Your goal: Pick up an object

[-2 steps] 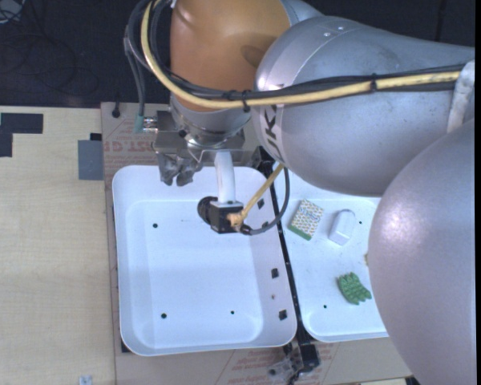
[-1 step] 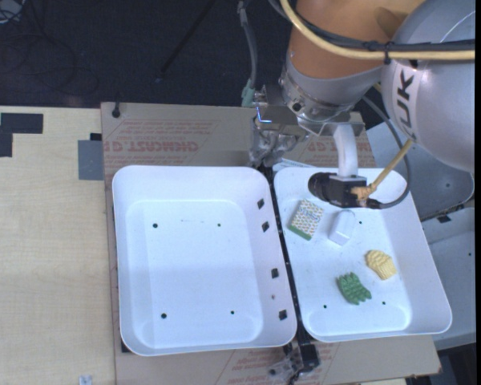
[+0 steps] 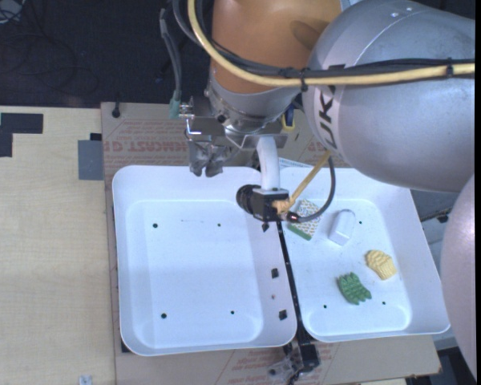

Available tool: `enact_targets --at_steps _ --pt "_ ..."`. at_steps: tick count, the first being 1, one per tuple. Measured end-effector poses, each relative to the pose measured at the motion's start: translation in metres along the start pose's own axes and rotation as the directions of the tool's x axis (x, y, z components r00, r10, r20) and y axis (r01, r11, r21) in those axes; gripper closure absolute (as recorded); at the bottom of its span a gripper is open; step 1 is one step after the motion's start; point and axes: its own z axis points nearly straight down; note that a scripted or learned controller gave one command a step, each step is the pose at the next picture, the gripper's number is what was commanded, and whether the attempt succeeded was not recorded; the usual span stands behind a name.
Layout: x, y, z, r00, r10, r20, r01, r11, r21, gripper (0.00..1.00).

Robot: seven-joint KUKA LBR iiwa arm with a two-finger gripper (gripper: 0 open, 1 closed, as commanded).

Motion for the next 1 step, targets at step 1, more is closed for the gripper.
enact_targets --at_steps 1 --pt "0.0363 0.0143 -0.0078 1.000 0.005 0.001 -0.005 1.000 -0.003 1.00"
